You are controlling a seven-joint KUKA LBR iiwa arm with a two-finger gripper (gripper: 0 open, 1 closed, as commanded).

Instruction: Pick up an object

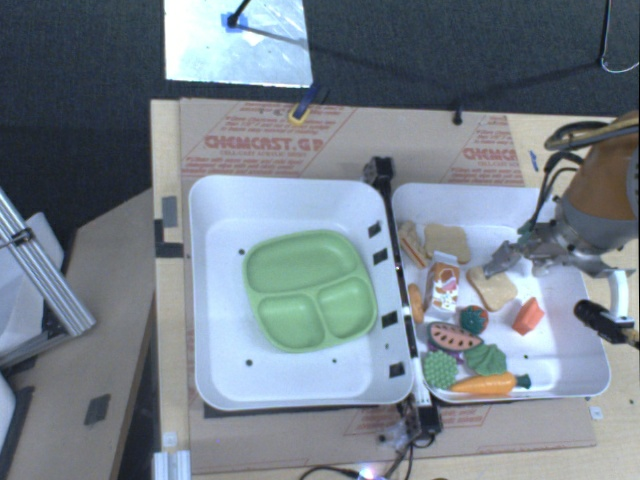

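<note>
The right white bin [590, 368] holds several toy foods. Among them are a tan bread slice [447, 240], a second bread slice [492, 290], a hot dog [410, 244], a printed packet [442, 289] and a red-orange wedge [528, 315]. Nearer the front lie a watermelon slice [455, 338], a carrot [485, 384] and a green leafy piece [488, 358]. My gripper [503, 261] hangs low over the bin's middle, just above the second bread slice and right of the packet. Nothing is visibly held.
The left white bin [215, 368] holds a green divided plate [305, 290]. A black divider strip [392, 268] runs between the bins. The grey and orange arm [600, 198] covers the right bin's far right corner. A silver sheet [238, 26] lies beyond the bench.
</note>
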